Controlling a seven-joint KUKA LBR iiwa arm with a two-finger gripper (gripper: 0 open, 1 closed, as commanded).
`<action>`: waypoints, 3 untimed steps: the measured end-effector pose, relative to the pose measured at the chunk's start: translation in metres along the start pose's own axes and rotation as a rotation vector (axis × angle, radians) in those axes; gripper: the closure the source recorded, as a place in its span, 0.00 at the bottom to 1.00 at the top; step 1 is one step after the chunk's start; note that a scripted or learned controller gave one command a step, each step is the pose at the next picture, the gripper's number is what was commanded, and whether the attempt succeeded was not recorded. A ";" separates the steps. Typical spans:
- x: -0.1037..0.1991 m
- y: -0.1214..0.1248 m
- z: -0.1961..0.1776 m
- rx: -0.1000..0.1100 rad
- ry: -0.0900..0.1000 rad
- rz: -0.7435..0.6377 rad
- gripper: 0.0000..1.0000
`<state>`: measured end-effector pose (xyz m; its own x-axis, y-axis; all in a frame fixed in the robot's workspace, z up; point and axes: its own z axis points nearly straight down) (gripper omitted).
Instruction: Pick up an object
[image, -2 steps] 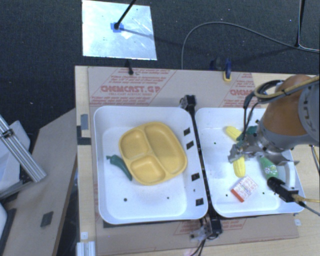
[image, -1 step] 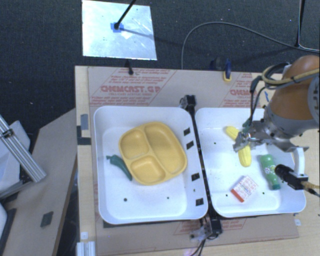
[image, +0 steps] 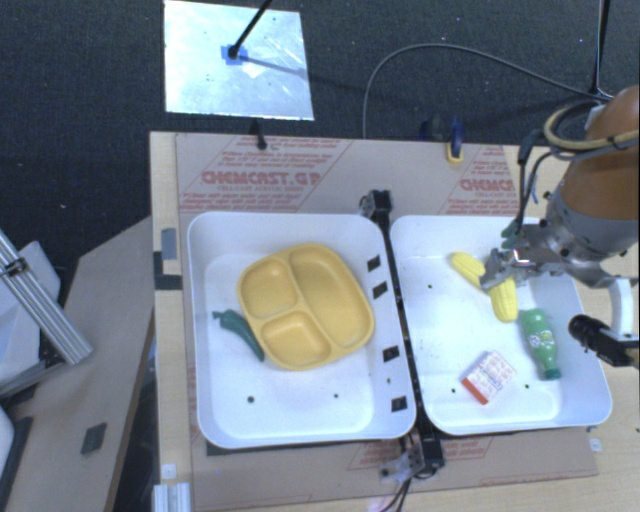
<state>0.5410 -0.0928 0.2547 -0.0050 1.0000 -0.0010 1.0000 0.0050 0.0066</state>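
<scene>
A brown desk (image: 300, 160) on dark carpet carries two white bins. The left bin (image: 215, 240) holds a yellow plate (image: 300, 305) and green pepper (image: 240, 330). The right bin (image: 440, 400) holds two corn cobs (image: 505, 298), a green bottle (image: 540, 343) and a small box (image: 487, 377). The gripper (image: 505, 262) hangs over the corn; whether its jaws are open cannot be told.

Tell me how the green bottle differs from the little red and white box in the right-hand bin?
The green bottle is rounded, long and plain green; the red and white box is flat, squarish and printed. The bottle lies nearer the bin's right wall, the box more toward the middle. Both lie flat and untouched in the right bin.
</scene>
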 end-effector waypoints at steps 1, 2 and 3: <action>0.048 0.026 0.015 0.003 0.002 -0.005 1.00; 0.100 0.042 0.010 0.003 0.003 -0.006 1.00; 0.144 0.059 0.010 0.003 0.003 -0.005 1.00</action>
<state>0.5993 0.0512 0.2452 -0.0097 1.0000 0.0023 0.9999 0.0097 0.0033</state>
